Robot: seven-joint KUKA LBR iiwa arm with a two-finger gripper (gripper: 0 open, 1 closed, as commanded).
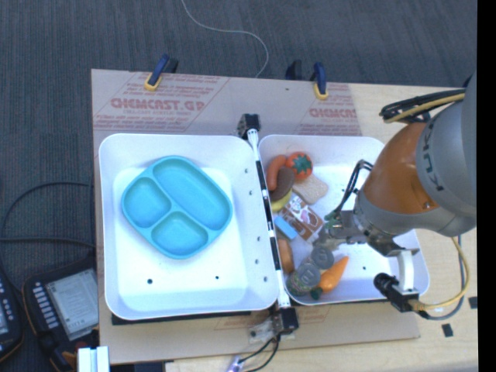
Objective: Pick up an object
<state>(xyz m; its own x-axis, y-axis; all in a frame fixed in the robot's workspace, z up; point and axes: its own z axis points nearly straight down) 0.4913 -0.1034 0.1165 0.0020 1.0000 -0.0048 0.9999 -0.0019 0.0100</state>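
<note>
Jaws (332, 239) low over right bin (364, 144), carrot (335, 273) at 6 o'clock; open or shut, cannot tell.

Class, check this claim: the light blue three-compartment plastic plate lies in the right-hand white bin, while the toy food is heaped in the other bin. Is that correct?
Not quite. The camera view shows the light blue three-compartment plastic plate in the left-hand white bin, not the right. The toy food is heaped in the other bin, the right one.
</note>
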